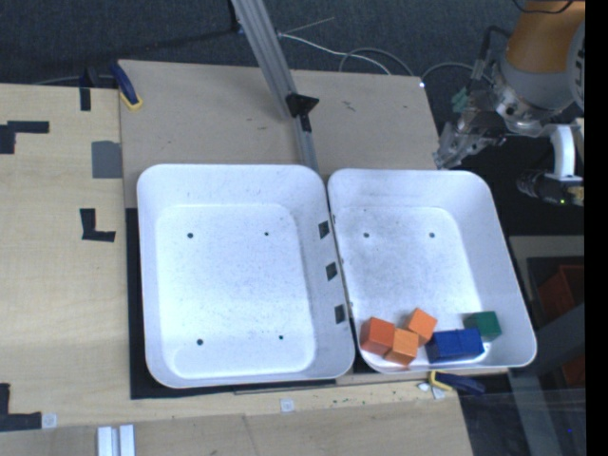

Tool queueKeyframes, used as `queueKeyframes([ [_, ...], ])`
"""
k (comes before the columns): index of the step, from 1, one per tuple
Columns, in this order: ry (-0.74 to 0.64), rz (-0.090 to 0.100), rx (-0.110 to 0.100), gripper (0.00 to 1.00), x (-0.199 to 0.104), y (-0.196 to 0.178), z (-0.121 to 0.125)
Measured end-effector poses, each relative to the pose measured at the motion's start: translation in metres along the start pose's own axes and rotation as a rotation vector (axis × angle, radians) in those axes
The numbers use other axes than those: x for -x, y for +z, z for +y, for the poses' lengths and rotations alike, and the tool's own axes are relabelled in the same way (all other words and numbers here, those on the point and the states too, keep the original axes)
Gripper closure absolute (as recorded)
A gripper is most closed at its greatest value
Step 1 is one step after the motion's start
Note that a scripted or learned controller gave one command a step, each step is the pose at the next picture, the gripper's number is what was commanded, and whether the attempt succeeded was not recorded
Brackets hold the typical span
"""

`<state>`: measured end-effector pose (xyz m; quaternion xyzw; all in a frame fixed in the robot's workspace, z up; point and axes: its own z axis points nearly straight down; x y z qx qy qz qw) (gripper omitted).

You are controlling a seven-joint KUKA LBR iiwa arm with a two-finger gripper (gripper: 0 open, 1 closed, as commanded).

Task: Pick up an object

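Blocks (423, 337) crowd the right bin's (494, 207) near edge; gripper (454, 150), its grip state unclear, hangs beyond the far rim.

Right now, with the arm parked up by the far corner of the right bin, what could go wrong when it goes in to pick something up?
1. The orange blocks, blue block and green block sit packed together, so the tool may knock neighbours or catch two at once.
2. They lie against the right bin's near wall, leaving little room on that side; a finger could strike the rim.
3. The tool hangs past the far rim, so a low approach could clip it.
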<state>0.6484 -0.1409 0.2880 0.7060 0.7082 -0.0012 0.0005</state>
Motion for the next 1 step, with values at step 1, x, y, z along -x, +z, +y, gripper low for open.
queueKeyframes([
  [1, 0.0, -0.001, -0.001, 0.0, 0.0001, 0.0005, -0.0001],
])
